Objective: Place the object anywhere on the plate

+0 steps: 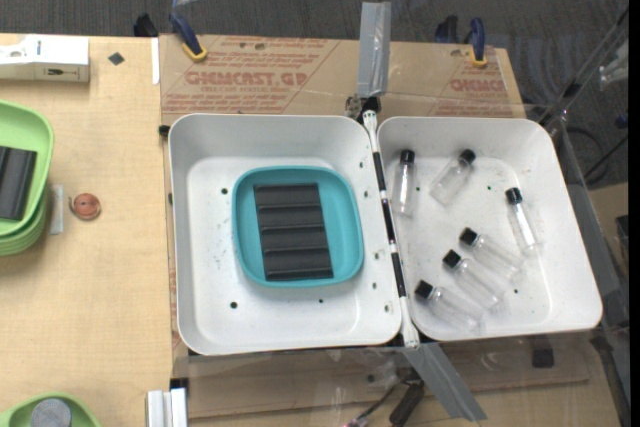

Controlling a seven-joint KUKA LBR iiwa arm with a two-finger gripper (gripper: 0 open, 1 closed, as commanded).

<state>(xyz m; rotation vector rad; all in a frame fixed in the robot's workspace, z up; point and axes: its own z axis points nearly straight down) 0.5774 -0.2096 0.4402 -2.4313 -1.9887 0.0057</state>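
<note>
Bench, clear vials (470, 255) barely discernible

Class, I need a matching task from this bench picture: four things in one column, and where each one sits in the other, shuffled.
Things:
1. teal square plate
2. clear glass vials with black caps
3. small round orange disc
4. orange-tipped clamp

Places:
A. on the wooden bench, left of the bins
B. in the left white bin
C. on the cardboard sheet's far edge
D. in the right white bin

Pairs: 1-B, 2-D, 3-A, 4-C
</note>
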